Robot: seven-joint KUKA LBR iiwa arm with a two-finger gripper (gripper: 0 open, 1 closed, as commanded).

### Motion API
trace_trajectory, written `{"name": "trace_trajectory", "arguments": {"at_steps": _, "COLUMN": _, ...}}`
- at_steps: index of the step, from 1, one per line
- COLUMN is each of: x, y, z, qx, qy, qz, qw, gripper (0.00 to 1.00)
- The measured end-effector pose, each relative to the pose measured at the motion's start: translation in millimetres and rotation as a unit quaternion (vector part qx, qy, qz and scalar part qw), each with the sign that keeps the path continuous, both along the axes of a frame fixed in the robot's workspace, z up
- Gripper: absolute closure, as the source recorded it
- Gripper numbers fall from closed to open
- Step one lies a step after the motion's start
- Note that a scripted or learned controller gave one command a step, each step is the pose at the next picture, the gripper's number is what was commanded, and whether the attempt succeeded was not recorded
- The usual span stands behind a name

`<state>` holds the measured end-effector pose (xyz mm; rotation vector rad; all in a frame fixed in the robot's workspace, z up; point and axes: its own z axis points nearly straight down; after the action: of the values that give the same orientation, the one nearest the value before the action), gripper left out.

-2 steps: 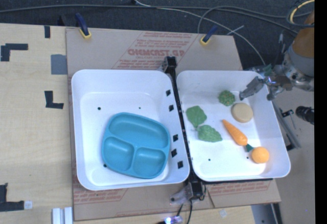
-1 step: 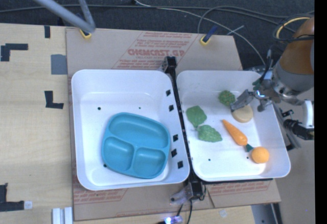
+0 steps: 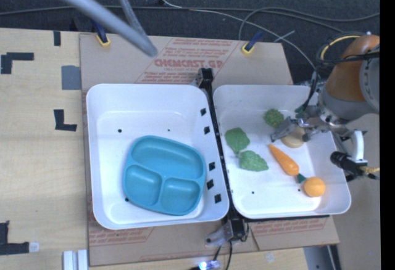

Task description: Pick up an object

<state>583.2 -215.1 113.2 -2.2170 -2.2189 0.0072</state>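
Note:
In the right bin lie a small green broccoli piece, two green leafy pieces, a carrot and an orange ball-shaped fruit. A pale beige object sits near the bin's right side. My gripper hangs low right over that beige object, just right of the broccoli and above the carrot's top end. The beige object is partly covered by the gripper.
The left bin holds a blue divided plate. A black divider with clips runs between the bins. Cables trail across the bench behind the right bin. A grey pole crosses the upper left.

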Motion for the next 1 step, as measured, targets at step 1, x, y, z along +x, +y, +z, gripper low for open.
{"name": "trace_trajectory", "arguments": {"at_steps": 1, "x": 2.2, "y": -2.8, "z": -24.7, "qx": -0.0048, "qy": -0.007, "qz": 0.0, "qw": 1.0, "gripper": 0.0}}
